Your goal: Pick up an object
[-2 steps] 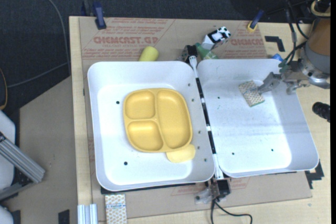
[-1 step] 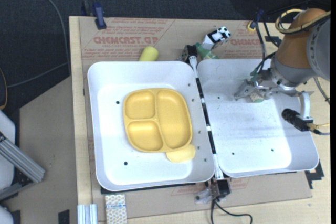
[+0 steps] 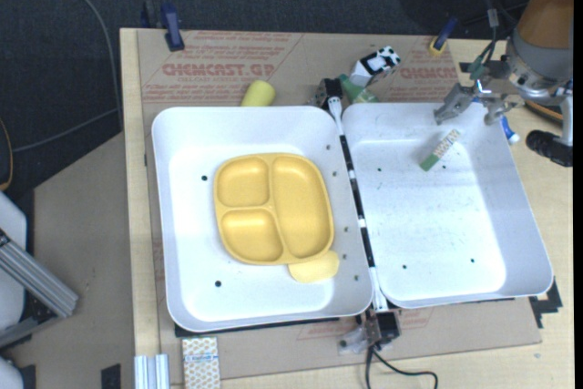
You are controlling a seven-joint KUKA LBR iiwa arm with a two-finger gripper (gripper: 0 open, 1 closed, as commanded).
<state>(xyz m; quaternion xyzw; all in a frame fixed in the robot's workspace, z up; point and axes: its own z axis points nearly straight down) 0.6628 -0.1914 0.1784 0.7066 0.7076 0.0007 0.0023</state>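
The gripper (image 3: 475, 102) hangs spread wide, holding nothing, over the right bin (image 3: 474, 232), just above a small green-and-white packet (image 3: 439, 149). Faded red "CHEMCAST GP" marks the cardboard (image 3: 219, 68).

Arm (image 3: 547, 23): cut off by the top and right edges; upper links out of frame.
Pale yellow flat piece (image 3: 314, 267): partly hidden under the yellow divided plate (image 3: 273, 207).
Green-and-white strip (image 3: 439, 149) in right bin (image 3: 510, 223): printing too small to read.
Black-and-white object (image 3: 378, 62) behind the bins: identity unclear.
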